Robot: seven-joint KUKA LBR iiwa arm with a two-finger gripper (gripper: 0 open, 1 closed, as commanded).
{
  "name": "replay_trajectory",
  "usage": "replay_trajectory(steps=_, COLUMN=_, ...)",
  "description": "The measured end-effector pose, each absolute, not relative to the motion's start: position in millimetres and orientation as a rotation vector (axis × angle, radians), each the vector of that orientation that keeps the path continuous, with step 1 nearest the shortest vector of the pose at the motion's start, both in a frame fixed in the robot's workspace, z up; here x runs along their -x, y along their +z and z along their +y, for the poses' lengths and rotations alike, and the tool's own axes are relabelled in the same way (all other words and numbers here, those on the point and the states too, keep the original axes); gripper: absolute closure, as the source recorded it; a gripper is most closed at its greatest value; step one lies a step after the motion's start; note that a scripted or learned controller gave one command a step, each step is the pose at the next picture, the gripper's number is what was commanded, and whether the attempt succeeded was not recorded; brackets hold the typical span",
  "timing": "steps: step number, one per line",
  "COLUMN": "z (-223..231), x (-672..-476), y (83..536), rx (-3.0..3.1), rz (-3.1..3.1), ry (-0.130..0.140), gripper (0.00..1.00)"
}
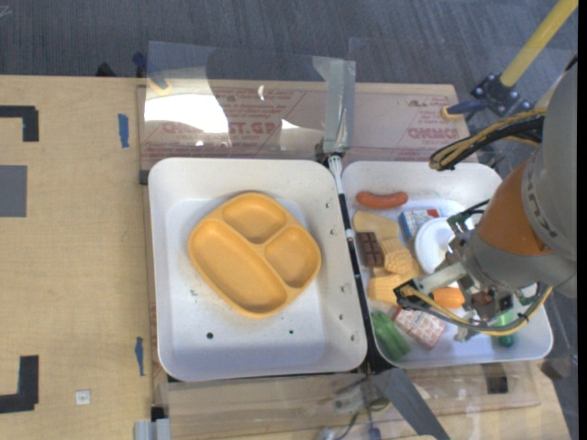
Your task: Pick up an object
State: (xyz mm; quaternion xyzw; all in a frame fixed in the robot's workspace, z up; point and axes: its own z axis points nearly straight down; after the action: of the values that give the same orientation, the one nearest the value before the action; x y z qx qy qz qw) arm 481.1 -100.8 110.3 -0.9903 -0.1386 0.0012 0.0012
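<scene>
From my remote station I see the candidate objects crowded in the right-hand shallow white bin [539,348]: a reddish-brown sausage [382,198] near its far wall, a tan bread-like slab [376,224] below that, a small brown chocolate-bar block [369,247], a yellow bumpy corn-like piece [400,262], a blue-and-white packet [419,219], a white round dish [431,244], a small orange piece [448,296], a red-and-white patterned packet [422,327] and a green leafy item [392,339] at the near-left corner.

The two-finger gripper [477,312] sits low over this bin's near-right area, just beside the orange piece. Cables and the wrist body mask the fingertips — I cannot tell whether the jaws are released or clenched, and I see nothing held between them.

The grey arm with its orange band [515,225] enters from the right, covering part of the bin.

The left-hand shallow white bin [174,273] holds an orange three-compartment plastic plate [254,252], roughly centred and lying flat.
</scene>
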Motion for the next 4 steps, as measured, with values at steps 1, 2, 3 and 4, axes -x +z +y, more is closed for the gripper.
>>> replay_trajectory(steps=1, z=-103.8, x=-503.4, y=86.8, rx=3.120, rz=-0.341, ry=0.002, gripper=0.00)
replay_trajectory(steps=2, z=-103.4, x=-504.6, y=97.8, rx=3.120, rz=-0.346, ry=-0.002, gripper=1.00)
replay_trajectory(steps=3, z=-90.8, x=-497.3, y=90.8, rx=3.122, rz=-0.317, ry=0.005, gripper=1.00)
replay_trajectory(steps=4, z=-19.2, x=-561.0, y=186.0, rx=3.112, rz=-0.406, ry=-0.003, gripper=1.00)
